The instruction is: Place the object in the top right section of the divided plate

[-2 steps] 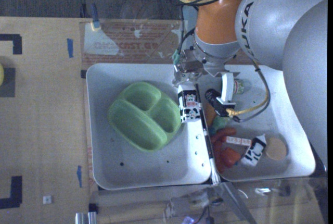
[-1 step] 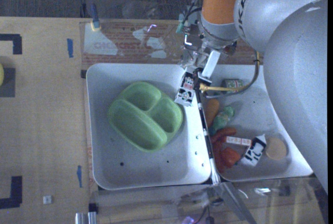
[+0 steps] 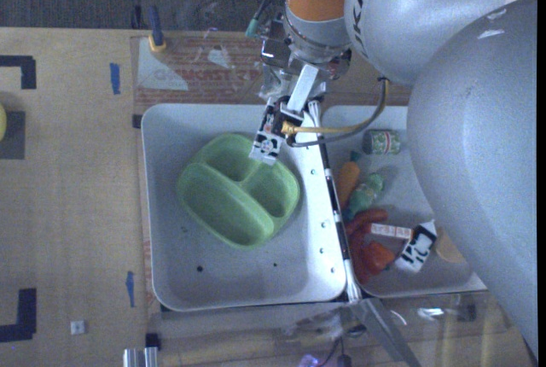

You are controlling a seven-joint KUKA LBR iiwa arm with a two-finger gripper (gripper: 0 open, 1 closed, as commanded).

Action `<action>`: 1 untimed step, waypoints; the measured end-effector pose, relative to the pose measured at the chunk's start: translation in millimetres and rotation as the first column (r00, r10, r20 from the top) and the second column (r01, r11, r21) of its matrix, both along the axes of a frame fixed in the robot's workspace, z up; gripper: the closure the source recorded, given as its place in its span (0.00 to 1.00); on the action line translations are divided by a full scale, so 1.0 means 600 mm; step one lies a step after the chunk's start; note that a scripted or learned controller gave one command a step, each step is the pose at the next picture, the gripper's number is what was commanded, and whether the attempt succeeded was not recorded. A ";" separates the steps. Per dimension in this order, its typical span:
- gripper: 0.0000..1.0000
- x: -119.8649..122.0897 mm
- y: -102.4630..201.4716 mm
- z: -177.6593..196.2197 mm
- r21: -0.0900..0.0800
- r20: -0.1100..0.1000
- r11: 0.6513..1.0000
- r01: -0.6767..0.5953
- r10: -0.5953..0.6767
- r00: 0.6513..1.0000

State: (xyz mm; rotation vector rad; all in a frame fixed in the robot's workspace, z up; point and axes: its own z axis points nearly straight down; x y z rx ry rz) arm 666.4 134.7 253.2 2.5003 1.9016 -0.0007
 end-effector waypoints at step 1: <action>1.00 -0.089 -0.077 -0.058 0.001 -0.003 0.993 -0.120 0.120 0.993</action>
